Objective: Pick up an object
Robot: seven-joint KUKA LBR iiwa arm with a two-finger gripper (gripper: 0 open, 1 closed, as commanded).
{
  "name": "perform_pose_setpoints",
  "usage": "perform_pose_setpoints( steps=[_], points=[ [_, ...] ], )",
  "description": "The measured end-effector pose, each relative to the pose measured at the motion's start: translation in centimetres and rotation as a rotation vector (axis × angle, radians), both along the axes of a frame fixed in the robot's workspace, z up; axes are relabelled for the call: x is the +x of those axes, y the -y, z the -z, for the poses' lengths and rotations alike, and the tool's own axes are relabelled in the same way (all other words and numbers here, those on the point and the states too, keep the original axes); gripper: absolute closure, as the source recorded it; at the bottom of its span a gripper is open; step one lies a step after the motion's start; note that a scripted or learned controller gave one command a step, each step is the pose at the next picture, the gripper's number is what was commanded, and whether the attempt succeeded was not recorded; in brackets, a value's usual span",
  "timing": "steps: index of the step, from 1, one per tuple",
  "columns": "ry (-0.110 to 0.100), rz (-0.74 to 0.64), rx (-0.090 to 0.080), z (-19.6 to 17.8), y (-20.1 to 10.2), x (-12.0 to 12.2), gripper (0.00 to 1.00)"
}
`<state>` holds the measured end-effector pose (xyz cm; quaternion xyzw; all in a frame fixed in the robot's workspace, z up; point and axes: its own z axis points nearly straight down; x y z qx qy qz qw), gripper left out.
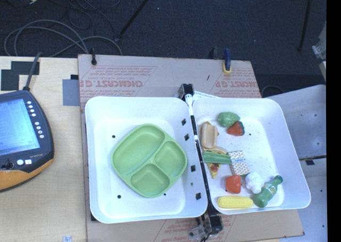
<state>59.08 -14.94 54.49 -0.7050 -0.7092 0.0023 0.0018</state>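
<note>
- The things to pick from lie in the right-hand bin (290, 145): small toy foods bunched along its left and lower parts.
- At the top sit a green leafy piece (228, 118) and a red strawberry-like piece (236, 128), touching each other.
- Below them lie a hot-dog bun (208, 135), a green pepper-like piece (216, 157), a small printed carton (238, 162) and a red tomato-like piece (233, 184).
- Along the bottom lie a yellow corn cob (235, 202), a white lumpy piece (254, 182) and a green bottle (267, 191), packed close together.
- They look like light, stiff plastic, probably smooth and apt to slip or roll under a squeeze.
- The corn cob seems the easiest take: it lies on its side, with open floor along its near edge; grasp across its middle.
- The carton offers flat sides, but neighbours crowd it.
- The left bin (98, 182) holds a green divided plate (149, 160).
- A teach pendant (21, 137) rests on the worktop (58, 198) at the left.
- Arm pose and pincer state: I cannot tell.
</note>
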Motion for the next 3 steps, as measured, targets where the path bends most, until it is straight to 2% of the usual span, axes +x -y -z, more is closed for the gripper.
perform_pose_setpoints(
  steps=[1,2,3],
  points=[
    [-0.015,0.007,0.005,19.1,-3.6,-3.4,1.0],
    [-0.006,0.007,0.003,25.7,-4.6,-7.9,1.0],
    [0.002,0.003,0.002,22.2,-9.4,-11.3,1.0]
  ],
)
